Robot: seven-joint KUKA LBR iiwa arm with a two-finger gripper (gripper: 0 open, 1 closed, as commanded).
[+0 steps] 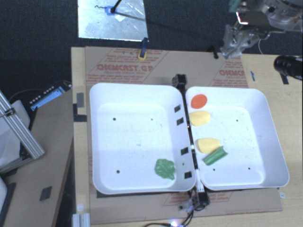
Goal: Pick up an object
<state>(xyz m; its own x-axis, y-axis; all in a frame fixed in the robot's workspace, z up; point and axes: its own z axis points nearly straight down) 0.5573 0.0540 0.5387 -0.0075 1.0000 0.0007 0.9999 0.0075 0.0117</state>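
Robot lab suggested: two white bins (pixel 137 91) clamped on cardboard-covered bench (pixel 123 63), metal plate (pixel 111 13) at 11 o'clock, aluminium frame (pixel 16 131) at 9.

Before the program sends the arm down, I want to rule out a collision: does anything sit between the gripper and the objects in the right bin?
Nothing visible does. The gripper hangs above the bench beyond the right bin; the orange disc, two yellow pieces and green stick lie uncovered along its left side.

Foil sheet (pixel 112 12) beyond bench (pixel 47 141)
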